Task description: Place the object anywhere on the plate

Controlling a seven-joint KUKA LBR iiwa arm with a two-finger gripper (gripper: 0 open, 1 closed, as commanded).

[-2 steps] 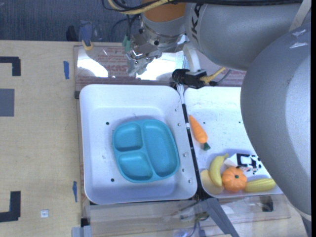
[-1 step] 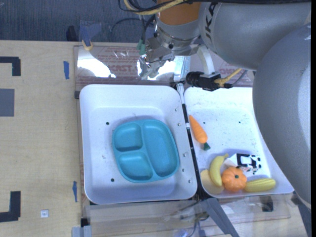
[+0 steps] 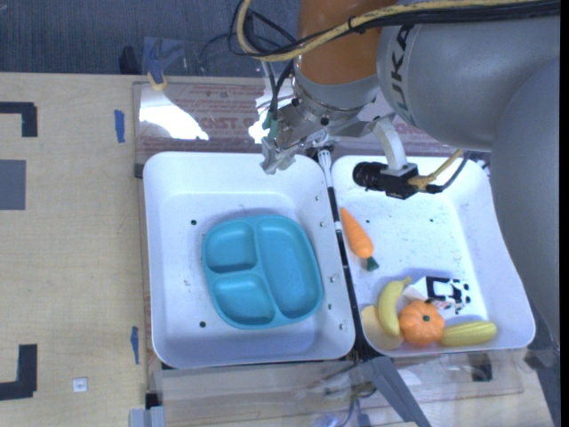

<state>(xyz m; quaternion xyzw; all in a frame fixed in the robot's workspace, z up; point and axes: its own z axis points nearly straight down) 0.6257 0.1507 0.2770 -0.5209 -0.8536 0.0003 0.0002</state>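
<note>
Fruit is piled at the near edge of the right bin (image 3: 498,238): a banana (image 3: 388,302), a small orange pumpkin (image 3: 420,322) touching it, and a yellow piece (image 3: 468,333) just beside the pumpkin. A black-and-white item (image 3: 444,290) is seen just behind them; its kind cannot be told. A carrot (image 3: 356,236) lies further back in the same bin, near the divider, its long axis running from far-left to near-right, green end toward the camera.

A blue plate (image 3: 263,270) with three compartments is seen in the middle of the left bin (image 3: 178,238), nothing on it. The task's object is not named; all loose items are in the right bin, so it is judged to be one of them, the carrot being nearest to the arm.

The gripper (image 3: 283,154) is placed over the far rim of the left bin, close to the divider, below the orange band of the arm (image 3: 418,52). Whether it is open or closed cannot be told; no item is seen held in it.

Key relation: the carrot lies to the right of and nearer the camera than the gripper, across the divider, while the plate lies nearer the camera and slightly left. A grasp is judged not yet made. A crossing to the right bin is likely needed, with closure across the carrot's short width.
</note>
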